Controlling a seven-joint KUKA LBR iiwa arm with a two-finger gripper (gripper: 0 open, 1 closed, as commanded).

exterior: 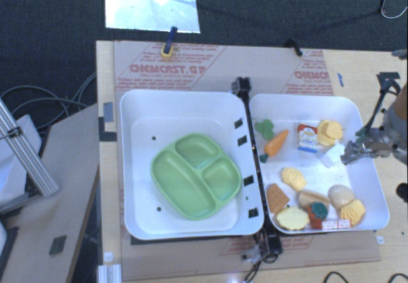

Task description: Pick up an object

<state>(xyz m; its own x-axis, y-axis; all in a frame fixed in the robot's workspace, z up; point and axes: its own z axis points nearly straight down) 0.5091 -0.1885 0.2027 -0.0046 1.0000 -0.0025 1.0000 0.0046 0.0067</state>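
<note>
1. The task looks barely begun — every item I can see lies loose in the right bin (pixel 366 167), and nothing is lifted clear of it.
2. The pincer (pixel 352 152) sits low at the right side of that bin, just beside a small pale block (pixel 327 158) and near the yellow round piece (pixel 330 130). Whether it is open or closed, or has hold of anything, I cannot tell; the tip is too small and blurred.
3. Candidates for the pick are all in the right bin: a carrot (pixel 276 143), a green broccoli-like piece (pixel 264 127), a small carton (pixel 308 137), a ridged yellow chip (pixel 293 178), a cracker (pixel 276 198) and a cluster along the near edge.
4. The left bin (pixel 185 106) holds a green divided tray (pixel 196 175), which is well apart from the arm.
5. What is left, as I judge it — a firm grasp and a lift.
6. Writing: the brown board (pixel 210 62) on the surface carries red print, repeated and partly upside down, reading roughly "CHEMCAST"; the smaller lines are illegible. The carton's red-and-blue label cannot be read.
</note>
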